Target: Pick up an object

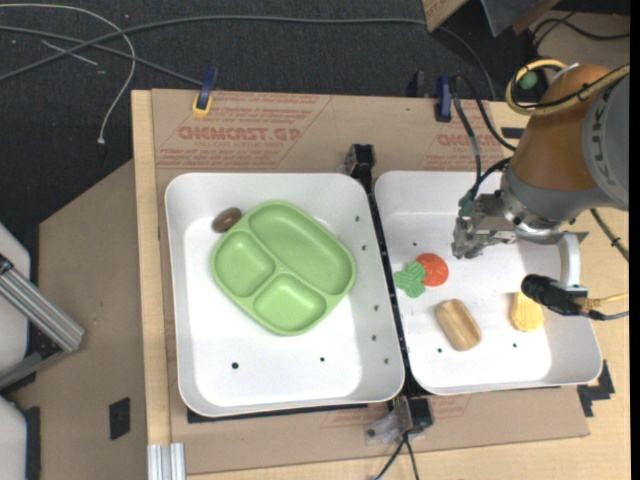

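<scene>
Okay, my gripper [468, 240] hangs over the right bin [500, 368]; can't tell how its jaws stand. Tomato toy [431, 269] sits just below-left of it, bread roll [458, 324] further below. Tomato looks light, stiff, slippery; I'd pinch across the round body.

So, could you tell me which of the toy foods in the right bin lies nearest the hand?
The orange-red toy with green leaves, just left of the hand; the tan bread and yellow piece lie farther off.
</scene>
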`<act>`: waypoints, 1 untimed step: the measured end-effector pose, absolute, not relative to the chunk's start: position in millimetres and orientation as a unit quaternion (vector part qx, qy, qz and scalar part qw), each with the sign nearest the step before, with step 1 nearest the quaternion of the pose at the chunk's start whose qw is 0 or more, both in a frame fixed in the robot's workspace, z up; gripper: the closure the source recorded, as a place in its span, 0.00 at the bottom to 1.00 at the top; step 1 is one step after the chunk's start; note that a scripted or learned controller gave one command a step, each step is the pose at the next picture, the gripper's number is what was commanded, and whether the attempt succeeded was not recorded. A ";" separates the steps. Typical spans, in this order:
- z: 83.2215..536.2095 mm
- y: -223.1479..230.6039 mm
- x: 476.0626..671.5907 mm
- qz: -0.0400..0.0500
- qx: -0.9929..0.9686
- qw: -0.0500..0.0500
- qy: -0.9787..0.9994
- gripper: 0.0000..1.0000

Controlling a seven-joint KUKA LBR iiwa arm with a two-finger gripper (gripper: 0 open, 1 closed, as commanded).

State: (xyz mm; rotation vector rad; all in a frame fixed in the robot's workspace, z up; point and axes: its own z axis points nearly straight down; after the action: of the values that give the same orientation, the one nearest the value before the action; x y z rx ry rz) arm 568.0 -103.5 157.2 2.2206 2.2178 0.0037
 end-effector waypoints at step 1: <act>201.8 -107.4 567.3 0.002 0.707 0.002 0.707 1.00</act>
State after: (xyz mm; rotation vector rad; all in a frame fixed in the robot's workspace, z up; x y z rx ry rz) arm 567.3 -107.4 201.8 2.2174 2.2185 0.0053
